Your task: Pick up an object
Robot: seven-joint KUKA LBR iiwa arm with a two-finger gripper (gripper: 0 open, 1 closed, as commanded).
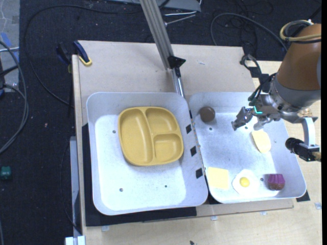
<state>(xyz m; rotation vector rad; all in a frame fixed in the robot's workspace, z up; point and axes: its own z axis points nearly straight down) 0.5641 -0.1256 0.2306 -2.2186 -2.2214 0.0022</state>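
Note:
My gripper (242,119) hangs over the upper middle of the right bin (225,142), its dark fingers pointing down and left with nothing visible between them. A brown round object (207,114) lies to its left near the bin's top left. A pale yellow slice (261,141) lies just below and right of the gripper. Along the bin's front sit a yellow square slice (218,177), a fried egg (244,182) and a small purple object (275,181).
The left bin (102,188) holds a yellow divided plate (151,136). A metal pole (159,29) slants from the top down to the gap between the bins. The arm's orange band (301,50) and grey wrist fill the right edge.

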